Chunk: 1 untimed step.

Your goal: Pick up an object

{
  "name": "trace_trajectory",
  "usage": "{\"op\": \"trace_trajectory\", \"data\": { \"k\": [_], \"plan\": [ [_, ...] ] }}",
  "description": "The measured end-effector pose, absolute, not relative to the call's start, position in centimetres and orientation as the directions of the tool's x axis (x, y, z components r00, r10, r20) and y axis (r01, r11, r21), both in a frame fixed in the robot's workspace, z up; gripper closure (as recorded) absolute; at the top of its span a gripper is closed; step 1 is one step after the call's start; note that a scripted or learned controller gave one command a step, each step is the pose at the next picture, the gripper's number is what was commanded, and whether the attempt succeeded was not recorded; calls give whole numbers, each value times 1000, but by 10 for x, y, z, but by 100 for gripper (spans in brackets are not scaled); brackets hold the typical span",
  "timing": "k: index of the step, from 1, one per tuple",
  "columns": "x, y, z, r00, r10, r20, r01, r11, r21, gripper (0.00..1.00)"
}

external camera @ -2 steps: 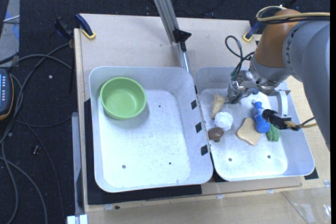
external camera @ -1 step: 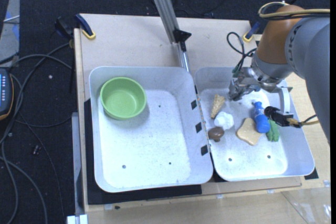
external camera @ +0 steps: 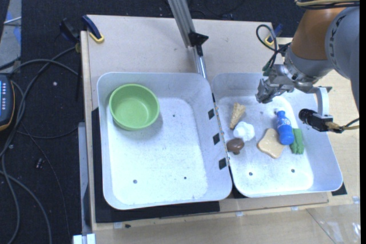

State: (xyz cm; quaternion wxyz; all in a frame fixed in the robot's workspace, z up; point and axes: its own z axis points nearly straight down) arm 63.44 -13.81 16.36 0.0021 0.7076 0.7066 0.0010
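Hand (external camera: 265, 94) hovering above the right bin (external camera: 320, 180), grip state unclear, blue bottle (external camera: 283, 127) just below it, beside a green object (external camera: 298, 140) and tan piece (external camera: 270, 143)

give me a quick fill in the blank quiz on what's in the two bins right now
1. The green bowl sits in the ____ bin as the camera sees it.
2. The blue bottle lies between the tan sponge and a ____ object at the far right.
3. The gripper hovers over the ____ bin.
4. The cone lies just above a ____ ball.

Missing words: left; green; right; white
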Motion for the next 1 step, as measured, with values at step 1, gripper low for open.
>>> {"op": "trace_trajectory", "data": {
  "k": [1],
  "plan": [
    [632,-139,226,-3,1000,-2,1000,3,7,100]
  ]
}}
